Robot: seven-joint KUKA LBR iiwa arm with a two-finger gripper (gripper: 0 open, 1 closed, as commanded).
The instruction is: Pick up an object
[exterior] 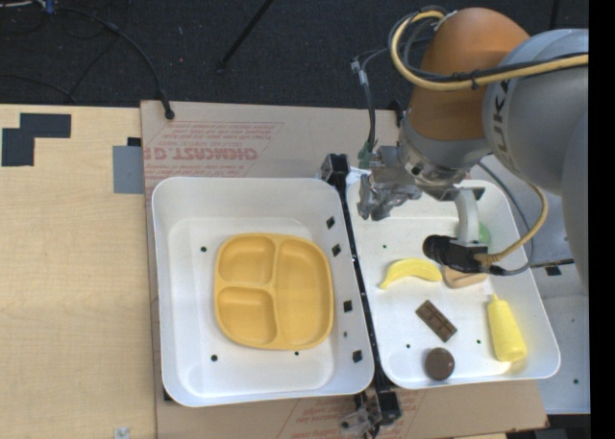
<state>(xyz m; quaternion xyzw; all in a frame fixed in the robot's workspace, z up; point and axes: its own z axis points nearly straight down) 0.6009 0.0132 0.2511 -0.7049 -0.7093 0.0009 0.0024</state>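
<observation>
My gripper (377, 201) hangs over the far left part of the right bin (538, 370), close to the divider between the bins. I see nothing held in it. A yellow banana (411, 273) lies a little nearer than the gripper and to its right. Closer to the front are a brown chocolate bar (435, 320) and a round brown piece (439, 363). A yellow mustard bottle (505, 329) lies along the right side of this bin. A small green thing (483, 233) peeks out behind the arm, mostly hidden.
The left bin (183, 235) holds a yellow divided plate (274, 290) in its middle. The arm's grey and orange body covers the far right part of the right bin. Cardboard lies under both bins, with a wooden bench top to the left.
</observation>
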